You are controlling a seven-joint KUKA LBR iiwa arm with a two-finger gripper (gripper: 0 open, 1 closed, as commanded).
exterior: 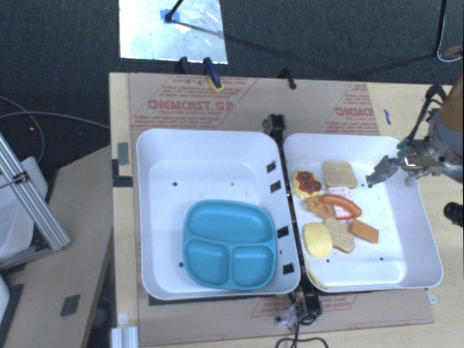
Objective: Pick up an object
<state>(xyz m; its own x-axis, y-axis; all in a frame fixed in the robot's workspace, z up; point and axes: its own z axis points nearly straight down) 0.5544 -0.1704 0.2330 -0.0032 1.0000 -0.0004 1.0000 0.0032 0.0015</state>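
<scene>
The right bin (417, 267) holds several toy food pieces: a tan toast slice (339, 173), a red and dark pizza-like piece (307, 183), an orange-red sausage (344, 205), a yellow rounded piece (317, 240), a speckled cracker (340, 235) and an orange wedge (365, 231). My gripper (395, 174) hovers over the bin's upper right part, to the right of the toast. Its fingers stand apart with nothing between them. One dark finger (379, 171) points left toward the toast, clear of it.
The left bin (167, 158) carries a blue divided plate (230, 243). A black divider (284, 194) runs between the bins. Cardboard (196, 100) lies under both, and a shiny sheet (172, 20) sits at the back. An aluminium frame (29, 201) stands at far left.
</scene>
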